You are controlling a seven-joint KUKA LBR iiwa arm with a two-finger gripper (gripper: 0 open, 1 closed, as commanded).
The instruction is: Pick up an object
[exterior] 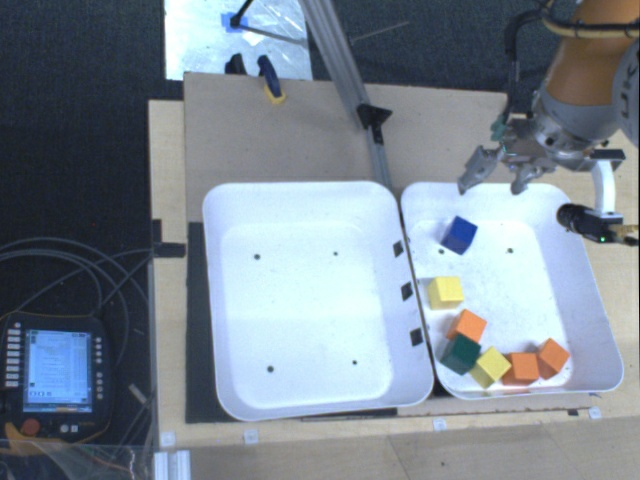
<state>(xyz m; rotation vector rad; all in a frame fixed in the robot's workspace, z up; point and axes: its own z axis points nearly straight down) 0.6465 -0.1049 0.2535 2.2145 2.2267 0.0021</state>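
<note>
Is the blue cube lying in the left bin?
No, the blue cube lies in the right bin, near its far end.

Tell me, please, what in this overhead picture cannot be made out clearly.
- Arm: cut off by the top and right edges of the camera view above its orange band.
- Green cube: partly covered by the orange cube and yellow cube beside it.
- Pendant screen at lower left: text too small to read.
- Blue and yellow items at the board's far edge: too small to identify.
</note>
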